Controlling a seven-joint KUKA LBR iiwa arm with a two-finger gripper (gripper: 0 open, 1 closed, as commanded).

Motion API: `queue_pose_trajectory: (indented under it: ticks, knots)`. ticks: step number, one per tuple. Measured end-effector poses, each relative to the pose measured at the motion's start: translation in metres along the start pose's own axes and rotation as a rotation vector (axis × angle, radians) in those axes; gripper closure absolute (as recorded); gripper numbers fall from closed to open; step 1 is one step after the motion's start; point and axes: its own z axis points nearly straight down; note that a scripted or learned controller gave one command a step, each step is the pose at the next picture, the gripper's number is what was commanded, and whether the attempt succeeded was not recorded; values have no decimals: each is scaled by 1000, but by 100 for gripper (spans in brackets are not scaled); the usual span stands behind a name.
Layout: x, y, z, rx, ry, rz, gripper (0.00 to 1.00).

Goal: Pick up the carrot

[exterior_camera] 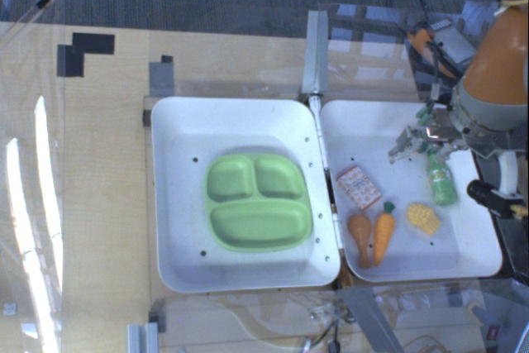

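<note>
1. Two white bins sit side by side; the left bin [173,178] holds a green divided plate [259,202].
2. Inside the right bin [471,256] lie the carrot [383,234], a brown drumstick-like piece [360,236] touching it, a patterned packet [359,187], a corn piece [423,218] and a green bottle [440,181].
3. I hang my gripper [416,143] over that bin's upper part, apart from the carrot; I cannot tell how it is set.

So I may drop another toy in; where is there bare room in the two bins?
Free: the left bin's floor around the green plate, and the right bin's far-left corner. Crowded: its near half, with the carrot, chicken leg, cracker box, corn and green bottle under the gripper.
</note>
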Motion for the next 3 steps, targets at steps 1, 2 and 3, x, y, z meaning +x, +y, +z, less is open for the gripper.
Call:
queue_pose_trajectory:
  ticks: [1,2,3]
  knots:
    - [23,-55,114,-1,0,-194,0]
    - [23,-52,105,-5,1,-195,100]
    - [77,-82,24,-2,0,-23,100]
